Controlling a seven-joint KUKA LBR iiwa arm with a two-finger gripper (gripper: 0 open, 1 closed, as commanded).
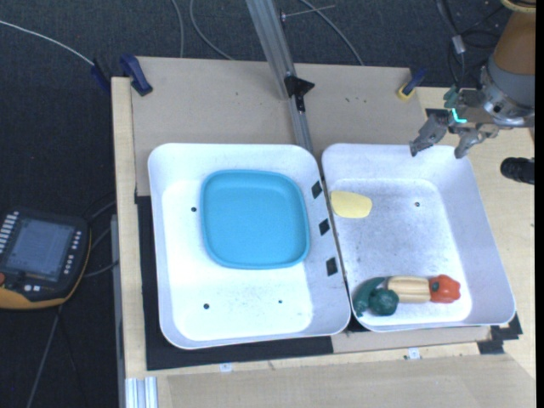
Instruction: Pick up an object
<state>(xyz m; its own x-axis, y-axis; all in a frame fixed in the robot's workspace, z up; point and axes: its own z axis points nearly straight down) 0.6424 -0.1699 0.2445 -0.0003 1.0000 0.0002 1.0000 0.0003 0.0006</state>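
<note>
My gripper (443,144) hangs open above the far right corner of the right bin (476,219), its two fingers spread with nothing between them. A yellow piece (351,204) lies near that bin's left wall, well to the left of the gripper. Along the bin's near edge lie a dark green object (376,299), a tan cylinder (409,289) and a red object (444,288), side by side and touching.
The left bin (174,228) holds a blue square plate (254,218). A metal post (276,45) slants up from between the bins. A handheld pendant (38,253) lies off the bench at left. Cables trail over the dark floor behind.
</note>
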